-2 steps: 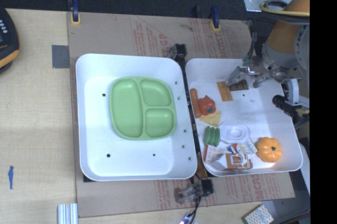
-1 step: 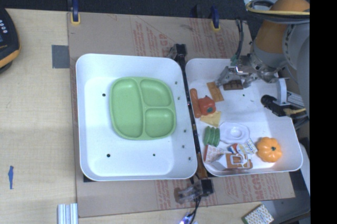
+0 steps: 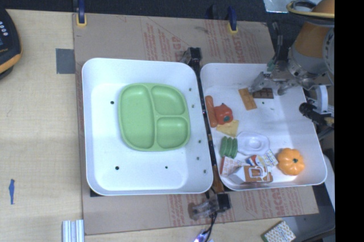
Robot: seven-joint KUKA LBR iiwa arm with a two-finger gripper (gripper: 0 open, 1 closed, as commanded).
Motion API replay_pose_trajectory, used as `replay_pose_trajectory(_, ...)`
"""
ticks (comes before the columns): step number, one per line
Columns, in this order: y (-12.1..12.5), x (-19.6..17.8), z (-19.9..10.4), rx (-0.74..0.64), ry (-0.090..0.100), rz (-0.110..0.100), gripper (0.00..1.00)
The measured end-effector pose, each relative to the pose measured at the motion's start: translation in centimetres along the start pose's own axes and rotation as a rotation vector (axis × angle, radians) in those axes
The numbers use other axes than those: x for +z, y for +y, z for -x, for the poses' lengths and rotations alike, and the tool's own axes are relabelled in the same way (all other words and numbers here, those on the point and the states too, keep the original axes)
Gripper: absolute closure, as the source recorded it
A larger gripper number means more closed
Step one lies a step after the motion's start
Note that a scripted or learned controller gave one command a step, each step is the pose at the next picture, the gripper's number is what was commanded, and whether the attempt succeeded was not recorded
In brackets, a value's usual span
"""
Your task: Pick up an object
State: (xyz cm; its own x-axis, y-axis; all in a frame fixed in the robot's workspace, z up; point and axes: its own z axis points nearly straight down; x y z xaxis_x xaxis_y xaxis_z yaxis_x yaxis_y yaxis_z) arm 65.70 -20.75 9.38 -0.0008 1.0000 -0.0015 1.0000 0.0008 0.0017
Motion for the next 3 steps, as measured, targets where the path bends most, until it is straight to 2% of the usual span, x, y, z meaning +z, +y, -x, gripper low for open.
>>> replay_pose_trajectory(1, 0.1, -1.3, 0.0, -0.005, -0.002, 0.002, 1.0)
replay_pose_trajectory(2, -5.2, -6.8, -11.1, -0.012, 0.005, -0.005, 1.0)
replay_pose_trajectory(3, -5.2, -6.4, -10.5, -0.004, 0.001, -0.006, 0.0)
